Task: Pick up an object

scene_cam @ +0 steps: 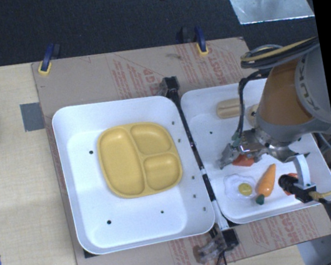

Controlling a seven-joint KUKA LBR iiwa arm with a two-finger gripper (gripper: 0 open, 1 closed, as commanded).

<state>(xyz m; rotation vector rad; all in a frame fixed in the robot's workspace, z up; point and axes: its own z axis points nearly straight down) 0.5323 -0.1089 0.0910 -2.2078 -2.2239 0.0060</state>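
Arm in from 3 o'clock, jaws (236,153) low in R bin (210,152), touching a red-orange item (244,160); can't tell if jaws apart or together. Toy carrot (265,181) at 5 o'clock, fried egg (241,186) beside. Yellow divided plate (139,158) in L bin (86,187).

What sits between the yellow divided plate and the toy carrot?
In the camera view, going from the yellow plate to the carrot: bare white bin floor, the two bins' meeting rims, then a toy fried egg just left of the carrot.
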